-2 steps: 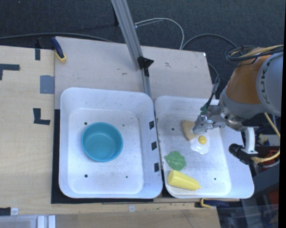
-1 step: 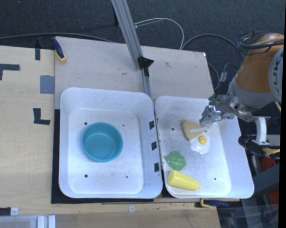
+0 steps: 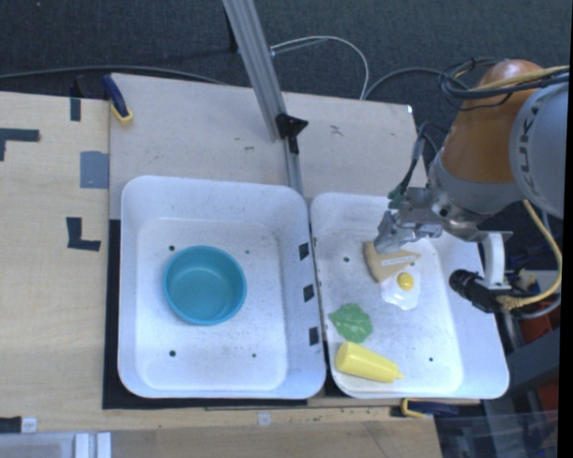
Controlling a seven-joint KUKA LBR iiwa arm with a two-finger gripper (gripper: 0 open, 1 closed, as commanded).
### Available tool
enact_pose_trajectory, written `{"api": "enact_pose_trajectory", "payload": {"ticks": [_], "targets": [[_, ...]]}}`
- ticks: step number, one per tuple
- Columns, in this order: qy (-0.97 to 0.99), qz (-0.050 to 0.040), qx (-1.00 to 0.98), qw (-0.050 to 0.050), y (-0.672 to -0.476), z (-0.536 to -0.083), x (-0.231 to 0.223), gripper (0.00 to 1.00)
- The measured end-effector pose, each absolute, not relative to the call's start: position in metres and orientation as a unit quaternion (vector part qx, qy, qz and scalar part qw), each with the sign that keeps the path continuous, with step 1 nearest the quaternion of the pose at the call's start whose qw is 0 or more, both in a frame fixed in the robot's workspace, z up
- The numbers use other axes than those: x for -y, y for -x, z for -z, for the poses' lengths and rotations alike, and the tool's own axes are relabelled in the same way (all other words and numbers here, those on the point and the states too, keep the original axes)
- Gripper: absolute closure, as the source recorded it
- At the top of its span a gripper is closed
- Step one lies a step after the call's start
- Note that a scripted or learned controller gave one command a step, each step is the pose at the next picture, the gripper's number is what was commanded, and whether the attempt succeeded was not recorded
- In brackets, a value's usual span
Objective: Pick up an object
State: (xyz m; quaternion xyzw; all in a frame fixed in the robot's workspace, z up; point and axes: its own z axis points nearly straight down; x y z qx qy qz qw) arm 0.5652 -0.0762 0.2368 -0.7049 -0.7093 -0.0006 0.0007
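Blue bowl [image 3: 205,284], green leaf [image 3: 351,321], yellow corn [image 3: 365,363].

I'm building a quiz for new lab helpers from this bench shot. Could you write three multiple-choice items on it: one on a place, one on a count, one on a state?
1. Where does the blue bowl sit?
A. In the left bin
B. In the right bin
C. On the bare bench

2. How many loose items lie in the right bin?
A. Two
B. Four
C. Six

3. How does the pincer stand relative to the tan wedge?
A. Low over the wedge's upper end
B. Raised high above the left bin
C. Parked outside both bins

Answers:
1. A: the bowl rests on the floor of the left bin.
2. B: the tan wedge, fried egg, green leafy piece and yellow piece are there.
3. A: the pincer's tip meets the wedge's upper end in the view; whether it grips the wedge cannot be told.
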Motion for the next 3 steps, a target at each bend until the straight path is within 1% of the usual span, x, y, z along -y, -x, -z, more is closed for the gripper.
{"api": "enact_pose_trajectory", "payload": {"ticks": [1, 2, 3], "targets": [[0.705, -0.0007, 0.709, 0.001, -0.566, -0.224, 0.023, 1.00], [0.704, -0.0002, 0.710, 0.002, -0.560, -0.222, -0.039, 1.00], [0.704, -0.0001, 0.710, 0.001, -0.569, -0.220, -0.101, 1.00]]}}
